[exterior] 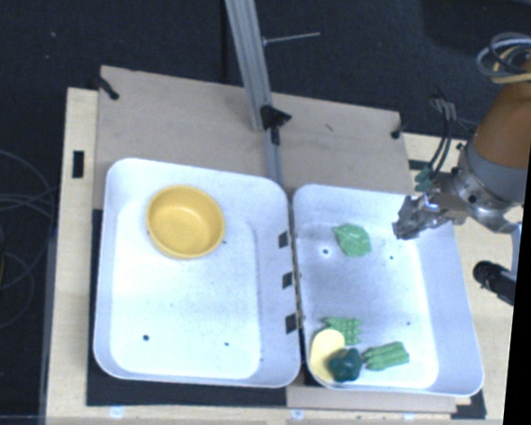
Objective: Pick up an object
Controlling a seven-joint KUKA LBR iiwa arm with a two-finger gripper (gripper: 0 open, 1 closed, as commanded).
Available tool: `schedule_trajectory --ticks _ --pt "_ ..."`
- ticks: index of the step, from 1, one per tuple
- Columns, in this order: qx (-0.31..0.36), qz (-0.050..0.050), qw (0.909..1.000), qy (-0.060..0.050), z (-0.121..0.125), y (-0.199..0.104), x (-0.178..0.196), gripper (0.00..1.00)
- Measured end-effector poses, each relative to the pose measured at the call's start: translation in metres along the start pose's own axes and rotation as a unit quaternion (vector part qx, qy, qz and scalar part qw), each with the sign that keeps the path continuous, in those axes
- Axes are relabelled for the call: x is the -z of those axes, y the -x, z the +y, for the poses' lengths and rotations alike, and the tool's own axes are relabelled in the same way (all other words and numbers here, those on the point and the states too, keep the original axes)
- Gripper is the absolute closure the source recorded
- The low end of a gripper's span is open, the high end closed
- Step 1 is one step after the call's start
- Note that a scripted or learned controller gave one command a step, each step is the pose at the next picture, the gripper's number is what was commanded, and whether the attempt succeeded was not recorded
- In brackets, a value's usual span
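In the right bin [445, 301] lie a light green crumpled piece [351, 239] near the back, and at the front a small green ridged piece [343, 329], a yellow round piece [326, 349], a dark teal lump [347, 364] and a green oblong piece [385, 355]. My gripper [412, 219] hangs over the right bin's back right part, to the right of the light green piece and apart from it. Nothing shows between its fingers.
A yellow bowl [185, 221] sits in the left bin [186, 340] at its back left. A grey metal pole [253, 64] slants down to the divider between the bins. Black clips [289, 280] line that divider.
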State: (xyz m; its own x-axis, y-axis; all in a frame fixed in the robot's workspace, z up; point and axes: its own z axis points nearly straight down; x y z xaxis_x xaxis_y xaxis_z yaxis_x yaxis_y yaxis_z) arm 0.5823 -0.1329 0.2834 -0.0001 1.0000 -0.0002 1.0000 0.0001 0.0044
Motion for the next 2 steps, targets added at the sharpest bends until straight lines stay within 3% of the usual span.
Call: schedule_trajectory --ticks 2 --pt "0.001 0.0 1.0 -0.002 -0.022 -0.094 -0.022 1.0"
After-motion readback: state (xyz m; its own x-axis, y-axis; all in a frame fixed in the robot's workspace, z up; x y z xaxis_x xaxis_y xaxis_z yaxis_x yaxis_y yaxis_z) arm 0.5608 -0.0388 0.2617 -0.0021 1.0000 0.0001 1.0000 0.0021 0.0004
